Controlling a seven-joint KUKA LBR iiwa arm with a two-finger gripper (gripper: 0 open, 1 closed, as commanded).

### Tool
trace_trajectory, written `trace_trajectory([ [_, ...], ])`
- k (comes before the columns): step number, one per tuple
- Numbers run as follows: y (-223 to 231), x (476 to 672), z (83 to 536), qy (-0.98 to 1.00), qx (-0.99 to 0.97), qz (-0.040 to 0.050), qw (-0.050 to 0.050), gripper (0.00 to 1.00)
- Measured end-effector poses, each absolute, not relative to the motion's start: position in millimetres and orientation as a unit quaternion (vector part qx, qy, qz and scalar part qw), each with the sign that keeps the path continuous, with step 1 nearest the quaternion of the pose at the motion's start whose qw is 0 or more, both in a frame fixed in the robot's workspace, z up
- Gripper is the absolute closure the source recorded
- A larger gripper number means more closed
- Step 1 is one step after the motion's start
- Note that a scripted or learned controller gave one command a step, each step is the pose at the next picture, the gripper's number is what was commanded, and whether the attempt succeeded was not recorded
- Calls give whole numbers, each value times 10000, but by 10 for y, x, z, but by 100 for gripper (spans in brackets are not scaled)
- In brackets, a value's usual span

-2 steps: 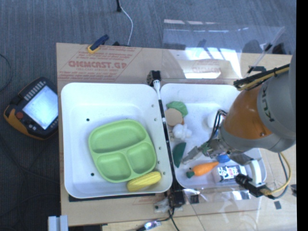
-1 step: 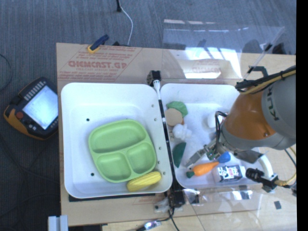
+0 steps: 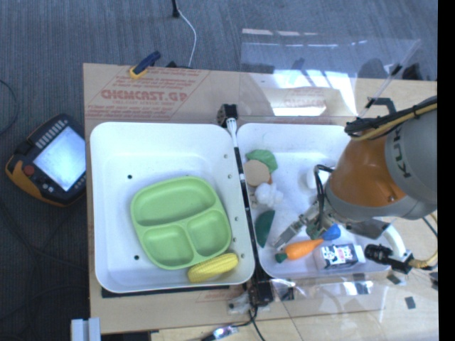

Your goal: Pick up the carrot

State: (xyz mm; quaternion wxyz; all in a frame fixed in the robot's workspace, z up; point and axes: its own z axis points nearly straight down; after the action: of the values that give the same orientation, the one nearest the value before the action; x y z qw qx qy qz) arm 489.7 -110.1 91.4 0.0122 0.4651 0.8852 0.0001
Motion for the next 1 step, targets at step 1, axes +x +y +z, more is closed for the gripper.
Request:
trace_trajectory([
  [1, -1152, 4897, 908, 8149, 5796, 60, 66, 0],
])
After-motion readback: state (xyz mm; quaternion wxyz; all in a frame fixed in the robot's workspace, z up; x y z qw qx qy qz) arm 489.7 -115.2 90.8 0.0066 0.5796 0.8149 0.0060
